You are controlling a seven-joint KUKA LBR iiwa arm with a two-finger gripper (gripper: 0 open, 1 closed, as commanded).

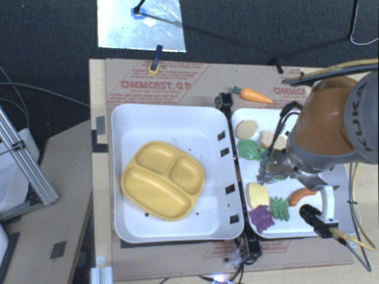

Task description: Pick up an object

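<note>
Camera view shows the arm (324, 122) reaching in from the right and bending down over the right bin (294, 225), its grey and orange bulk covering much of that bin's far right side. The wrist points down and to the left, and the gripper (265, 173) sits low over the middle of the bin. Whether it is released or clenched I cannot tell, as the wrist body hides it, and nothing can be seen held in it.

The gripper sits between two things. A green piece (250, 151) lies just beyond it, toward the top of the view. A yellow block (257, 194) lies just beside it on the near side, with its long axis running roughly from top to bottom of the view.

An orange-red piece (303, 194), possibly a pepper, lies to the right of the yellow block. It slants from lower left to upper right and is partly under the arm.

At the bin's near edge, a purple cluster (261, 217) touches a small green bunch (279, 208). At the far end are a round beige piece (246, 129) and a second beige piece (269, 139), half hidden by the gripper's cabling.

A carrot (254, 94) lies outside the bins on the tabletop (177, 85), just past the right bin's far rim. Its tip points right and its green top points left.

The left bin (177, 122) holds a yellow divided plate (163, 180), which lies flat near the middle with its three compartments facing up.
</note>
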